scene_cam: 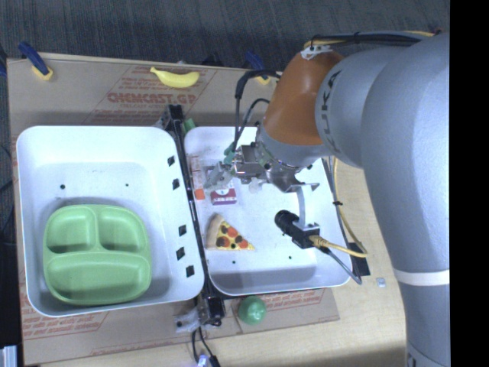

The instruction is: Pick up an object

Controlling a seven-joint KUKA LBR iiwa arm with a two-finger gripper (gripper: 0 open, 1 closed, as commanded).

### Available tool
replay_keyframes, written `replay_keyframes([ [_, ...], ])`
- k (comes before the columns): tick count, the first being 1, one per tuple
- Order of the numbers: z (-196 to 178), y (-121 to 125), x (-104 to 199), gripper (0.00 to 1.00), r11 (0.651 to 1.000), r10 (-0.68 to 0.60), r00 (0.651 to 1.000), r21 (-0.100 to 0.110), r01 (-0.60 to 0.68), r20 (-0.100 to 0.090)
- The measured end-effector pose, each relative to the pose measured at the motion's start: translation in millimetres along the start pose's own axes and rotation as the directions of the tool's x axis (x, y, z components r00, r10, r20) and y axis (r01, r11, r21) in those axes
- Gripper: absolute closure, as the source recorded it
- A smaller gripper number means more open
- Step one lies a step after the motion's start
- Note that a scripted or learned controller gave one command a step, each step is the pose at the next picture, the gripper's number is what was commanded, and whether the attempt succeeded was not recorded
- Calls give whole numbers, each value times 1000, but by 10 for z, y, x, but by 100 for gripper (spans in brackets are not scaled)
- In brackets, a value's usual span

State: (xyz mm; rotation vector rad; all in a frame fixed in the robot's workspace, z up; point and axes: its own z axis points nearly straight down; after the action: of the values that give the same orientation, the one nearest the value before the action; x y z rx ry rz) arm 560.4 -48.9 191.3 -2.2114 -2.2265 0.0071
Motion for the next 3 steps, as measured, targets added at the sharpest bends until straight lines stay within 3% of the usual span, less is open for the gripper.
replay_keyframes([
  [1, -2, 1, 0, 0, 1000, 0, 1000, -1, 0, 0],
  [2, -8, 382, -347, 0, 1000, 4, 1000, -4, -4, -1],
  [3, 986, 918, -698, 0, 1000, 1, 1000, 0, -1, 0],
])
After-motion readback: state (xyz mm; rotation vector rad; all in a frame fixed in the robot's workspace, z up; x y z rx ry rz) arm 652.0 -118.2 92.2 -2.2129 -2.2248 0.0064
